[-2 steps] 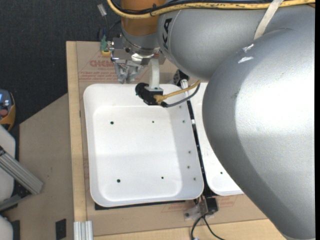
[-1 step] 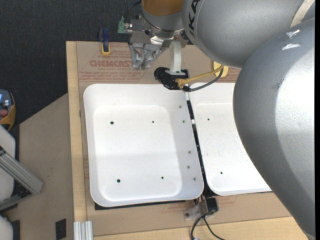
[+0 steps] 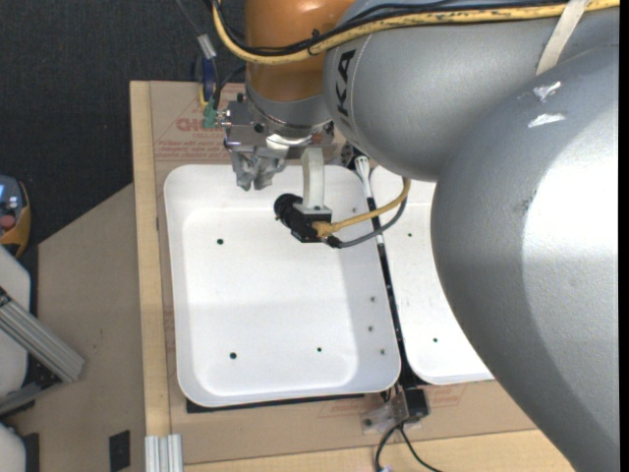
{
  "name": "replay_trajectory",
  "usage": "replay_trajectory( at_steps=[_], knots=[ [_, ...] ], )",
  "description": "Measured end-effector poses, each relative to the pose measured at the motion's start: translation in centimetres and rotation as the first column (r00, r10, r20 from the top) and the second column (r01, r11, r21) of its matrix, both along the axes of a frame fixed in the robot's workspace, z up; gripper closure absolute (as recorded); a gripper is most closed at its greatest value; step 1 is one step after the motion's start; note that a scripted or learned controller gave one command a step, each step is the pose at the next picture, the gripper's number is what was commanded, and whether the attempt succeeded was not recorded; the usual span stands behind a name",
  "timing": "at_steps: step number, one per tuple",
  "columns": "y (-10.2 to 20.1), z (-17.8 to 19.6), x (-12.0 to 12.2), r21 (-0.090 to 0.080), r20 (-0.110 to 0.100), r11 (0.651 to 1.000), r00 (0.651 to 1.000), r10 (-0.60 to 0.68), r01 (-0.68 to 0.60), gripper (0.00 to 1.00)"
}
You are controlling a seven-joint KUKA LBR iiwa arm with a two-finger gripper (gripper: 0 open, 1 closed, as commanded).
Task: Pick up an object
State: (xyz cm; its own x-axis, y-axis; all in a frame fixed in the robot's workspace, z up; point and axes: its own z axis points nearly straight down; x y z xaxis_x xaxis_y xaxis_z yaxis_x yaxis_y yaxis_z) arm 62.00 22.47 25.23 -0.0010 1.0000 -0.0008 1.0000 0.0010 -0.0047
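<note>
Which thing is to be picked up cannot be told here. The floor of the left bin (image 3: pixel 265 303) shows as bare white plastic with a few small dark dots, lit bright towards its near edge and shaded further back.

The jaws hang over that bin's far left corner, just above or at the rim, pointing down. Whether they are spread or pressed together I cannot tell, as they read as one grey cluster.

Just beside them, towards the bin's middle, a white bracket (image 3: pixel 313 180) drops from the wrist (image 3: pixel 270 131) and ends in a black fitting (image 3: pixel 293 214). A yellowish cable (image 3: pixel 369 219) loops away from it to the right.

The right bin (image 3: pixel 442 313) lies touching the left one – most of it is hidden under the grey arm (image 3: pixel 511 165), whose orange band (image 3: pixel 295 13) sits directly above the wrist.

Both bins rest on a tan tabletop (image 3: pixel 147 264) (faint red print near its far edge).
</note>
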Motion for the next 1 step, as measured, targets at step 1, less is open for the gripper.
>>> replay_trajectory(
  at_steps=[1],
  knots=[
    [-8.52,4.04,1.49,-0.001,0.01,1.0,1.0,-0.009,0.009,1.0]
  ],
)
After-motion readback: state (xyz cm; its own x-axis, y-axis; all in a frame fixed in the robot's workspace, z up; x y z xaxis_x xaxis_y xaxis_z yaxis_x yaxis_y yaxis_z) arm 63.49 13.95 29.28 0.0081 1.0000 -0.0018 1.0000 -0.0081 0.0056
